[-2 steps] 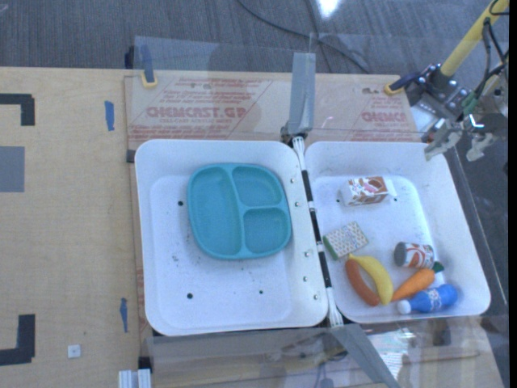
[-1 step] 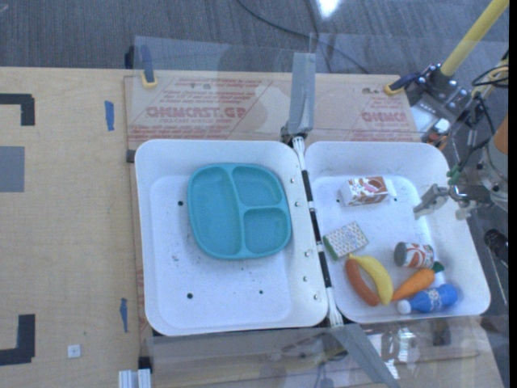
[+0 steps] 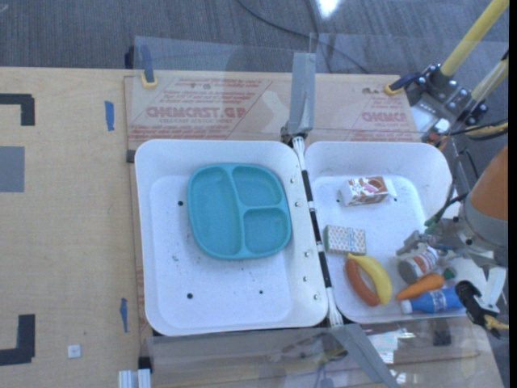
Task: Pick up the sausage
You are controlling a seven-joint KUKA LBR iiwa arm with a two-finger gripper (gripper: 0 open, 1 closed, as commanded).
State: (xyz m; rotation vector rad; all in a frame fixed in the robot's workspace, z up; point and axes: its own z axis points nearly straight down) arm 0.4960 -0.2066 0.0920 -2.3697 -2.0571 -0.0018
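The sausage (image 3: 360,282) is a reddish-brown curved piece lying near the front of the right bin (image 3: 323,186). It rests against the left side of a yellow banana (image 3: 375,275). My gripper (image 3: 423,247) hovers over the right part of the same bin, above a small can (image 3: 421,262) and well to the right of the sausage. Nothing shows as held in it. The grey arm with its orange band (image 3: 489,200) comes in from the right edge.
An orange carrot (image 3: 421,285) and a blue bottle (image 3: 432,301) lie at the bin's front right. A small carton (image 3: 367,191) sits at the back and a patterned packet (image 3: 345,239) at centre left. The left bin (image 3: 161,297) holds a teal divided plate (image 3: 239,210).
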